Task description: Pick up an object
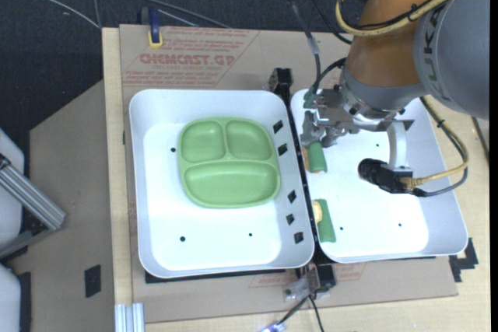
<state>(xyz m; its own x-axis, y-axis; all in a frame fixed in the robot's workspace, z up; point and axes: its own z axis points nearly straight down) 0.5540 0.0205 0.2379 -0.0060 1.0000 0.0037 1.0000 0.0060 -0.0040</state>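
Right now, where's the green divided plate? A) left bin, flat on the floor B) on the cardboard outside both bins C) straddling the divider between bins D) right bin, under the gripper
A: the green divided plate lies flat in the left bin, apart from the arm, which works over the right bin.

Bright even overhead light, white bins (156, 245) nearly blown out, soft shadows, slightly grainy, mild blur

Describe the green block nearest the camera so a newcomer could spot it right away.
Find the right bin, the one the arm reaches over. Along its left wall, near the front corner, lies a small green block with a yellow tip. Unlike the other green piece farther back under the gripper, it lies alone, away from the arm.
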